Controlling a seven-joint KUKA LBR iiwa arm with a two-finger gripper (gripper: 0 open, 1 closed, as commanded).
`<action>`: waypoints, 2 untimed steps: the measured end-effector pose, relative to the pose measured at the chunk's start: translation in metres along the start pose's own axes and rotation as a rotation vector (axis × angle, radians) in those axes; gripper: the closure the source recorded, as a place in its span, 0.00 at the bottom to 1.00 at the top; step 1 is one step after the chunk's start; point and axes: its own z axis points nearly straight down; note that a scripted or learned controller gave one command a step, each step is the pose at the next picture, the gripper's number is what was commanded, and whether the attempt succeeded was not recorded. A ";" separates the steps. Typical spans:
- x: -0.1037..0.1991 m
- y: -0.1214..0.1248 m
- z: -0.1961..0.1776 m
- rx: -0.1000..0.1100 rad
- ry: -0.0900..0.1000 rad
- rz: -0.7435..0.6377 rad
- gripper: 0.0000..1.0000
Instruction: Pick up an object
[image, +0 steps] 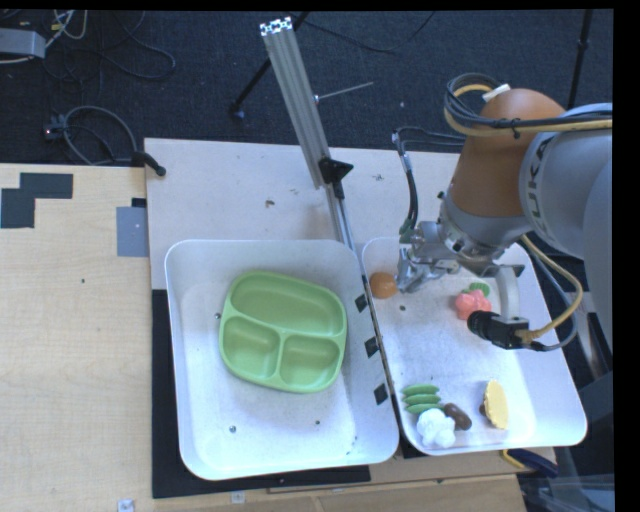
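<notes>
My gripper (408, 278) hangs over the far left part of the right bin (560, 415), just right of a small orange ball (382, 286) that lies by the bin's left wall. Nothing shows between the fingers. A pink and red toy with a green top (472, 300) lies to the right of the gripper. At the near end of the bin sit a green pea pod (420, 396), a white lumpy piece (435, 428), a small brown piece (458, 415) and a yellow piece (495, 404).
The left bin (190, 400) holds a green divided plate (283, 331). A slanted metal rail (305, 110) rises from between the bins at the back. A black cable connector (500, 328) hangs from the arm over the right bin.
</notes>
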 end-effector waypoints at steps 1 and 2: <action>0.051 0.011 0.005 0.000 -0.002 0.001 1.00; 0.110 0.022 -0.011 -0.001 0.000 0.000 1.00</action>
